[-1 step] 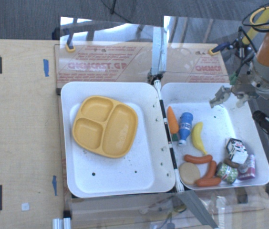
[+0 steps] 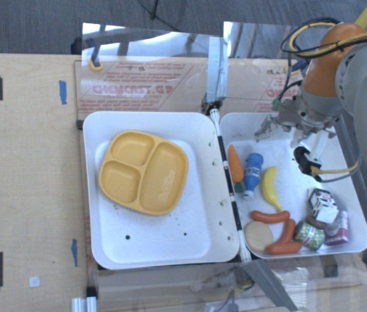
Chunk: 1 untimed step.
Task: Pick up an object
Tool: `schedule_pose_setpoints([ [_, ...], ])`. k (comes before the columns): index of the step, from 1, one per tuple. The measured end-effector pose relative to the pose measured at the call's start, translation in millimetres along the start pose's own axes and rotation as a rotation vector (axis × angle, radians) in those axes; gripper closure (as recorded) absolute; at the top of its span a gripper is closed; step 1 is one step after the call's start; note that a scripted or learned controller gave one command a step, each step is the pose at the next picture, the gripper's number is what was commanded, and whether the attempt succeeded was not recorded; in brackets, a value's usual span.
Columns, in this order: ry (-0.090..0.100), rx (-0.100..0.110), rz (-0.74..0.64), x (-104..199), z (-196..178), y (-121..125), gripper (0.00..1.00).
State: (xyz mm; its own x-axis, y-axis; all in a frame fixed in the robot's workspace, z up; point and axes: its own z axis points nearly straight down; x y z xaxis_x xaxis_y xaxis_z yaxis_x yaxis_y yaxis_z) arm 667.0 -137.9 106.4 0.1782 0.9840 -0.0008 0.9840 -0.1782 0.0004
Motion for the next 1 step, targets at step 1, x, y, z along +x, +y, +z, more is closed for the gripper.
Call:
schedule_pose_setpoints([
  [1,0.0,-0.007,-0.113,22.6,17.1,-90.2,0.0],
])
